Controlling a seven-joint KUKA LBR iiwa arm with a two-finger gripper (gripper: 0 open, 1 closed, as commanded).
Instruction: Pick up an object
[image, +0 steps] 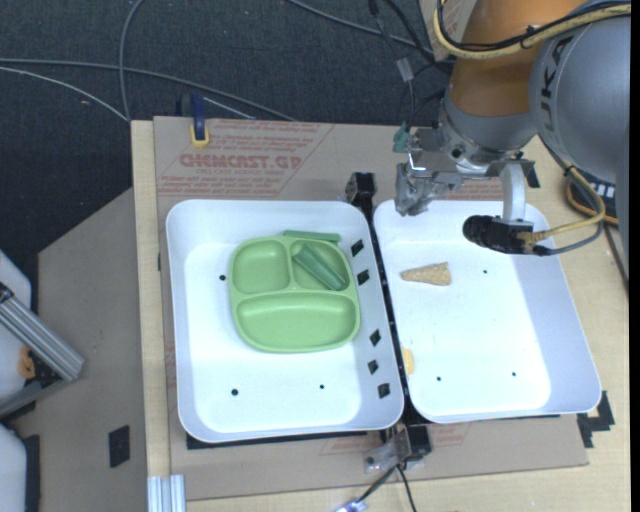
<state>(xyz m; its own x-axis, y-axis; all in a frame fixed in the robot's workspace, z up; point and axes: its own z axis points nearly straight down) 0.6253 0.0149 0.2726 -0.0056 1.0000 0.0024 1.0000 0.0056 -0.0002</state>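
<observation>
A tan wedge-shaped piece (426, 273) lies flat in the right bin (500, 370), toward its far left. My gripper (412, 200) hangs over that bin's far left corner, up and slightly left of the wedge and apart from it. It is open, with nothing between its fingers. In the left bin (200, 380) rests a green divided plate (290, 320), and a darker green oblong object (322, 264) lies in the plate's far right compartment.
A black unit with a cable (497, 233) juts from the arm over the right bin's far side. A small yellow bit (408, 362) sits at the right bin's left edge. Black clips (368, 300) line the divide between the bins.
</observation>
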